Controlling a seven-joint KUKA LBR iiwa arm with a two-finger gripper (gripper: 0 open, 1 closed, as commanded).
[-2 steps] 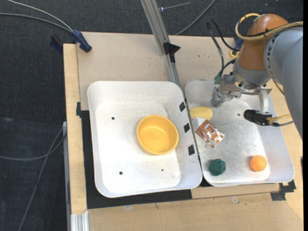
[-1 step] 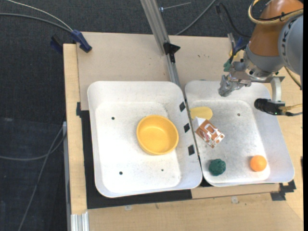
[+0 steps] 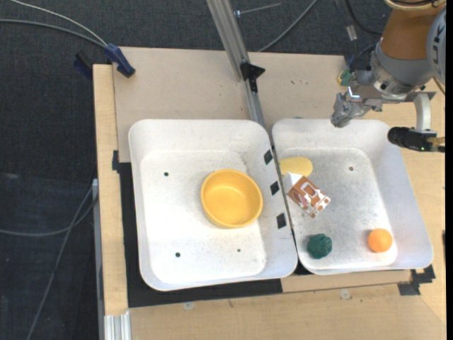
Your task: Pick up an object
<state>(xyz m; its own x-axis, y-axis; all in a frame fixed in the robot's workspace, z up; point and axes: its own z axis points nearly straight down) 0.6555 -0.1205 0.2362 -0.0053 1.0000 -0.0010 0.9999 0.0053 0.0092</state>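
The right bin (image 3: 396,190) holds a pale yellow oval piece (image 3: 296,166), a brown-and-white boxy object (image 3: 308,195), a dark green lump (image 3: 319,245) and an orange ball (image 3: 380,240). A yellow bowl (image 3: 231,197) sits in the left bin (image 3: 152,190). My gripper (image 3: 342,113) hangs over the far rim of the right bin, above and to the right of the yellow piece. Nothing shows between its fingers, and their state is hard to read from this angle.
A slanted metal pole (image 3: 233,48) runs down to the gap between the bins. Cables cross the dark floor at the back and left. A blue clamp (image 3: 120,61) sits at the bench's far left corner.
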